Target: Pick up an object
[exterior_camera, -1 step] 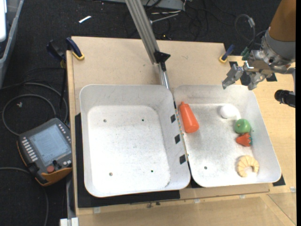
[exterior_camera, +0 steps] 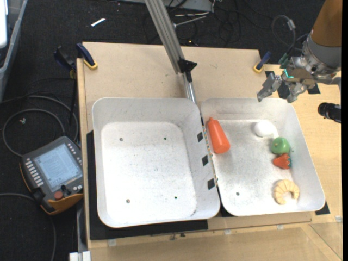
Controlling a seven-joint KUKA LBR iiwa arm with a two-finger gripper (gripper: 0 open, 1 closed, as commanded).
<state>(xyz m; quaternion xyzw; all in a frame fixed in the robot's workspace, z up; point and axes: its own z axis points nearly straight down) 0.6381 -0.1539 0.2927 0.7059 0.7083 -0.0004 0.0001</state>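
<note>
The right bin [exterior_camera: 239, 200] holds several objects: an orange carrot-like piece [exterior_camera: 218, 136] by its left wall, a white egg-like ball [exterior_camera: 264, 128], a green apple [exterior_camera: 280, 145], a red strawberry [exterior_camera: 282, 161] and a tan croissant [exterior_camera: 286, 191]. My gripper [exterior_camera: 278, 87] hangs above the bin's far right corner, beyond the white ball. Its fingers [exterior_camera: 266, 89] are spread, with nothing between them.
The left bin [exterior_camera: 109, 118] lies beside the right one, across a black hinge strip. A slanted metal pole [exterior_camera: 166, 29] reaches down to the bins' far junction. Clamps sit at the board's far corners, and a teach pendant [exterior_camera: 53, 170] lies left of the bench.
</note>
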